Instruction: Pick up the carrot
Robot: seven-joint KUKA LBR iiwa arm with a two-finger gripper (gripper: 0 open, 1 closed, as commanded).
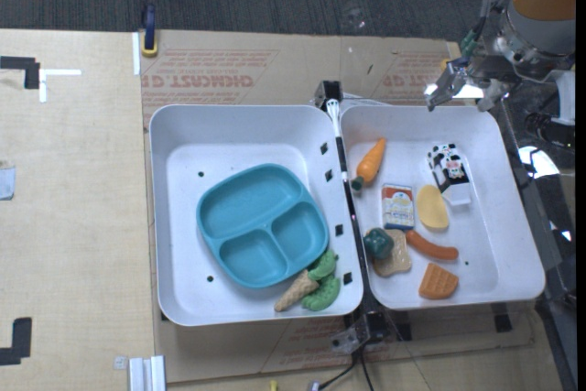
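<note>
The carrot (370,160), orange with a small green top at its lower end, lies tilted in the right bin (494,197) near its upper left corner, close to the wall between the two bins. My gripper (463,85) hangs above the far rim of the right bin, up and to the right of the carrot and well apart from it. Nothing shows between its fingers, which appear spread.
The right bin also holds a black-and-white carton (449,168), a small box (397,206), a yellow piece (432,207), a sausage (431,244), an orange wedge (439,282), bread (394,256) and a dark green piece (377,242). The left bin (174,197) holds a blue divided plate (263,225) and green and tan pieces (311,287).
</note>
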